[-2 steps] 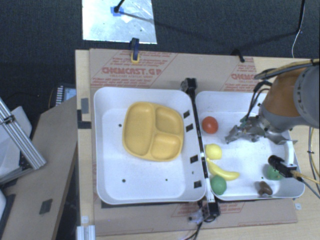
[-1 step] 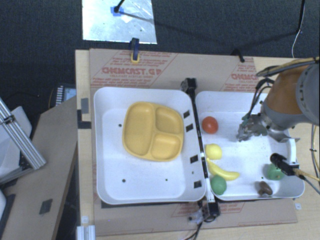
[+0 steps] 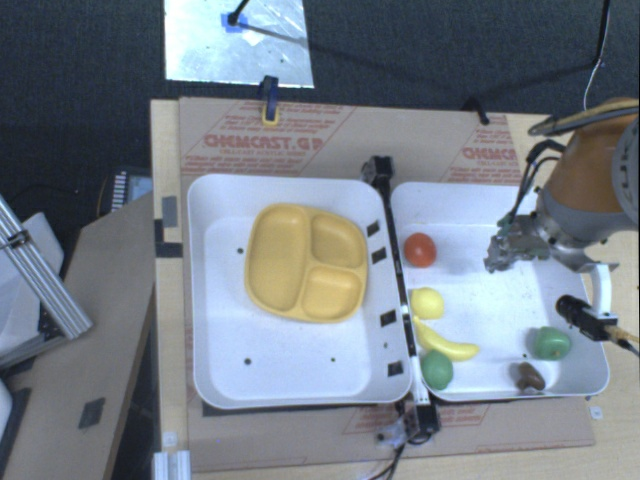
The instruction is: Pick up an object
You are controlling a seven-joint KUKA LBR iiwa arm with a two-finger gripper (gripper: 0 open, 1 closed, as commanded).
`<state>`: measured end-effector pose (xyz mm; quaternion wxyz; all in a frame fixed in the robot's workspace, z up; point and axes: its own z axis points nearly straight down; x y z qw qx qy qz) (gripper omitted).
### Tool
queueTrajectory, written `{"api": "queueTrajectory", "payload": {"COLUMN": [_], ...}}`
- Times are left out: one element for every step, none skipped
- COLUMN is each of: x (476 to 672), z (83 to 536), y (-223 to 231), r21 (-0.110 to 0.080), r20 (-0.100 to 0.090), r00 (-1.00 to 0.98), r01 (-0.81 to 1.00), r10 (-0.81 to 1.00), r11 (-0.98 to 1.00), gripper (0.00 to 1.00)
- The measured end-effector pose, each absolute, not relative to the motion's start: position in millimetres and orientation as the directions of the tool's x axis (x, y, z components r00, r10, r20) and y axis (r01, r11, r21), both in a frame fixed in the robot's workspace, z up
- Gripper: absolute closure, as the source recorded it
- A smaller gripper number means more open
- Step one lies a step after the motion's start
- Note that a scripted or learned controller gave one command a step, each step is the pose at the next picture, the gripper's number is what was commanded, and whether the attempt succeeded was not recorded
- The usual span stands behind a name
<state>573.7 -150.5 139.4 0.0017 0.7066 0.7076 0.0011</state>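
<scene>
- spanning the middle of the frame, two shallow white bins sit side by side on a tan desk (image 3: 165,298) covered by printed brown cardboard (image 3: 300,133).
- left bin (image 3: 215,358): holds one yellow divided plate (image 3: 303,262) with three compartments, lying a little above the bin's centre.
- right bin (image 3: 470,208): holds six small items, listed below.
- red-orange ball-like object (image 3: 419,250), upper left of the right bin, apart from the rest.
- yellow round fruit (image 3: 426,303), just below it near the divider between the bins.
- yellow banana (image 3: 447,344), just below the round fruit; contact cannot be told.
- green round object (image 3: 436,369), lower left corner of the right bin, just beside the banana's lower end.
- second green round object (image 3: 549,343), lower right of the right bin.
- small brown object (image 3: 529,375), just below and left of that green one.
- grey arm with orange band (image 3: 590,168), entering from the right edge of the frame.
- claw (image 3: 508,250), above the upper right part of the right bin, well apart from every item; whether it is wide or narrow cannot be told.
- silver sheet (image 3: 238,26), upper left of the frame, on the dark floor.
</scene>
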Motion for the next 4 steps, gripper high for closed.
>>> {"api": "queueTrajectory", "payload": {"x": [575.5, 576.9, 559.0, 558.9], "z": [183.0, 213.2, 216.4, 210.6], "y": [-153.7, -154.0, -102.8, -54.1], "r21": [0.005, 0.005, 0.001, 0.001], "r20": [-0.001, -0.001, 0.001, 0.001], "r00": [-0.003, -0.004, -0.008, -0.008], "r01": [1.0, 1.0, 1.0, 1.0], "r10": [1.0, 1.0, 1.0, 1.0], "r11": [0.003, 0.004, 0.008, 0.008], "gripper": [1.0, 1.0, 1.0, 1.0]}}
